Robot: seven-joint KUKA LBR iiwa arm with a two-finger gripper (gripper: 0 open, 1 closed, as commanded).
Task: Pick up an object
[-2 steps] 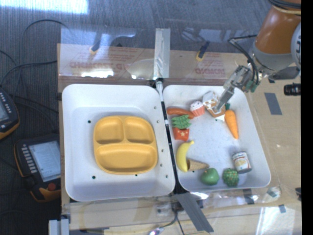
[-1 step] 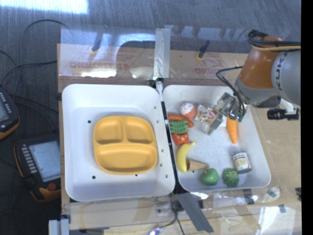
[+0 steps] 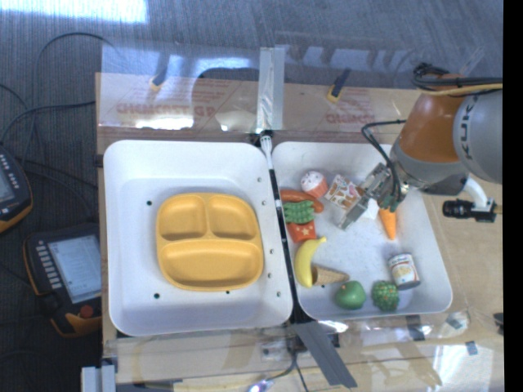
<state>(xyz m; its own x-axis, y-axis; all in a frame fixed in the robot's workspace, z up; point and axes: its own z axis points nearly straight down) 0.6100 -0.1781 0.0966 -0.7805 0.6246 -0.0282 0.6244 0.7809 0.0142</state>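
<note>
On the right side of the bench, the grey and orange arm (image 3: pixel 445 133) reaches low into the right bin (image 3: pixel 433 256), while the left bin (image 3: pixel 131 178) carries a yellow divided plate (image 3: pixel 210 240). Nothing looks lifted yet, so the pick seems barely begun. Its gripper (image 3: pixel 368 198) sits among the toys, just beside a carrot (image 3: pixel 389 221) and a small printed packet (image 3: pixel 343 193); whether it is wide, narrow or holding cannot be told. Nearer lie a banana (image 3: pixel 304 261), a can (image 3: pixel 402 269) and a green apple (image 3: pixel 351 295).

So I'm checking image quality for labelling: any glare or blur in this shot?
Camera view: bright glare washes the clear panel behind the bins and the floor patch top left; the pincer area looks soft and cluttered; the yellow tray and banana read clearly.
</note>
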